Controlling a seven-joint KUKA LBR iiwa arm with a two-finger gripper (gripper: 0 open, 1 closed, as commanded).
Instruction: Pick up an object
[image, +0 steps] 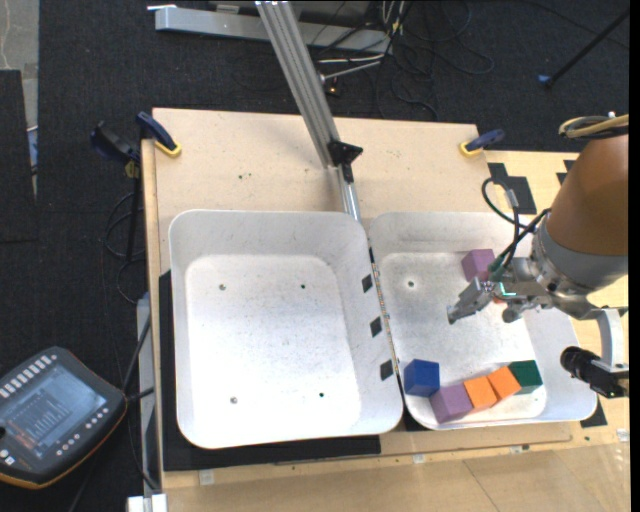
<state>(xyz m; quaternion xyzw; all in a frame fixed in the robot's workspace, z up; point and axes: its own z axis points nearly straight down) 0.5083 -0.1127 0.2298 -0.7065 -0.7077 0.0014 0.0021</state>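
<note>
The right bin (560, 405) on the worktop (260, 160) holds 5 small blocks. A purple one (478, 264) lies just beside the gripper (490, 300), whose fingers look spread with nothing between them. The other 4, blue (421, 377), purple (450, 402), orange (481, 390) and green (522, 377), sit in a row near the front rim, touching or nearly so. They look light, rigid and flat-sided, likely foam or wood; 2 opposite faces should grip best. The lone purple block has clear sides.
</note>
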